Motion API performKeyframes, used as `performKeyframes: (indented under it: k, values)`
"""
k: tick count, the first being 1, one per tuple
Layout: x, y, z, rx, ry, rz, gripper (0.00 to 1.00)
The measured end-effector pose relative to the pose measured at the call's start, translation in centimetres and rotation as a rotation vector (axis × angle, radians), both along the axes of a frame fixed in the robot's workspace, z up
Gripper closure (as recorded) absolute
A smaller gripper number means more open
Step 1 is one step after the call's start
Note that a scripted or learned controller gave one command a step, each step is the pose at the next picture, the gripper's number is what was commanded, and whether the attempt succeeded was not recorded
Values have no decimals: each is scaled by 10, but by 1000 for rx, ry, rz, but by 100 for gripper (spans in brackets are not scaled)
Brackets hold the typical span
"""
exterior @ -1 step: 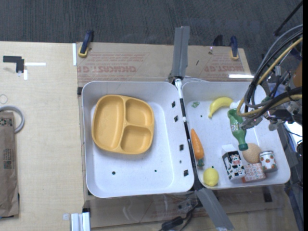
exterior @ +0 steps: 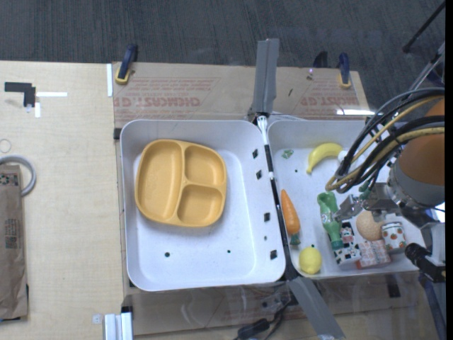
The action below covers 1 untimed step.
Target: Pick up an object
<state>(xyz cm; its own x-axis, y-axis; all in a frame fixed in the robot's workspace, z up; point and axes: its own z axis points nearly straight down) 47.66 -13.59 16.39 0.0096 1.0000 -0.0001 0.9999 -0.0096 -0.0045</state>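
Note:
The right bin [exterior: 301,139] holds a banana [exterior: 323,154], a carrot [exterior: 289,213], a lemon [exterior: 310,261], a green bottle [exterior: 328,214], a tan round item [exterior: 368,225], a small red-and-white can [exterior: 393,236] and a patterned box [exterior: 345,243]. My gripper [exterior: 357,206] hangs low over the right half of this bin, just right of the green bottle and above the tan round item. The wrist and cables hide its tips. I see nothing lifted off the bin floor.
A yellow divided plate [exterior: 180,183] lies in the left bin [exterior: 205,268]. A metal divider [exterior: 267,83] stands between the bins at the back. Clamps and cardboard line the far side. A brown paper bag [exterior: 10,239] lies at the far left.

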Motion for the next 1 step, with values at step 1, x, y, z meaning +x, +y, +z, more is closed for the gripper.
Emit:
performKeyframes:
  k: [1]
  values:
    - [29,14,-70,-3,-10,-72,0]
